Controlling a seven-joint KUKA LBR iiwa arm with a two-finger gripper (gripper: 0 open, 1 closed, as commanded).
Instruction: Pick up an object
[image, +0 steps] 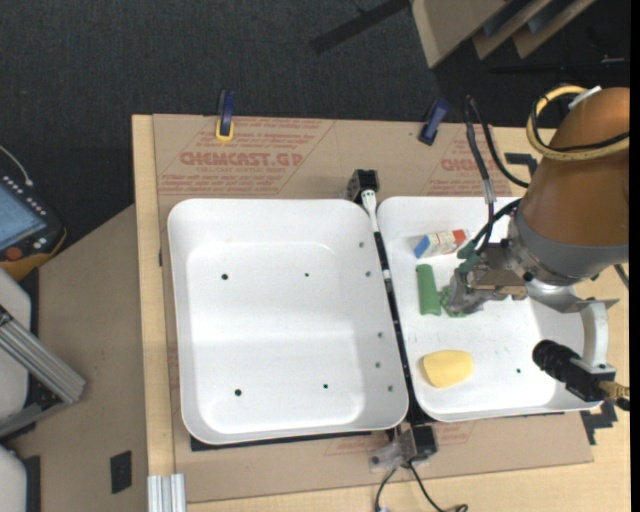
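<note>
The right bin (500, 395) holds a green stick-like object (428, 290), a small red, white and blue box (440, 242) and a yellow rounded lump (447, 367). My gripper (460, 300) is down in this bin, just right of the green object's lower end and touching or nearly touching it. The grey and orange arm (575, 190) above covers the bin's right part. Nothing can be seen held between the fingers.
The left bin (275, 400) stands beside the right one, joined by a black hinge strip (388, 300). Both rest on a cardboard sheet (260, 150) with clamps at its far edge. A black part of the arm (565, 365) hangs over the right bin's near right corner.
</note>
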